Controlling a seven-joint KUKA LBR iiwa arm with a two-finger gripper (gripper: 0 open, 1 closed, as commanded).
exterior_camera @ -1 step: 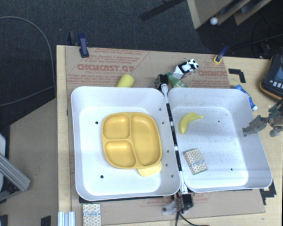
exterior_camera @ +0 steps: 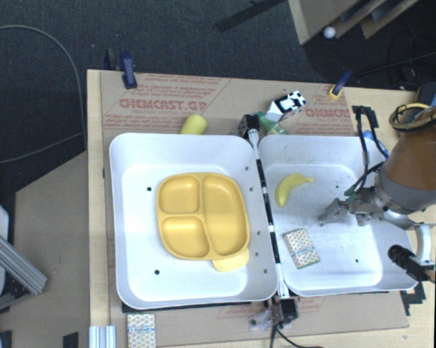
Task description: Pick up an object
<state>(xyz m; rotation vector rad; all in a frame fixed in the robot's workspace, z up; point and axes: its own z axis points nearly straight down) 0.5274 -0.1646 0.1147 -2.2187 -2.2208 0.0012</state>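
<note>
In the right bin [exterior_camera: 357, 278] a yellow banana [exterior_camera: 290, 186] lies near the back left. A small patterned packet [exterior_camera: 301, 248] rests near the front left. My gripper [exterior_camera: 344, 212] hangs low over the bin's middle right, to the right of the banana and up-right of the packet. Its fingers stand spread open, with nothing between them. The grey arm with its orange band [exterior_camera: 413, 156] reaches in from the right edge.
The left bin [exterior_camera: 131, 202] holds a yellow divided plate [exterior_camera: 202, 215] with a yellow piece [exterior_camera: 230, 262] poking out beneath its front. A yellow object [exterior_camera: 194, 124] and a black-and-white toy [exterior_camera: 288, 104] lie behind the bins. Blue clamps [exterior_camera: 127, 69] grip the back edge.
</note>
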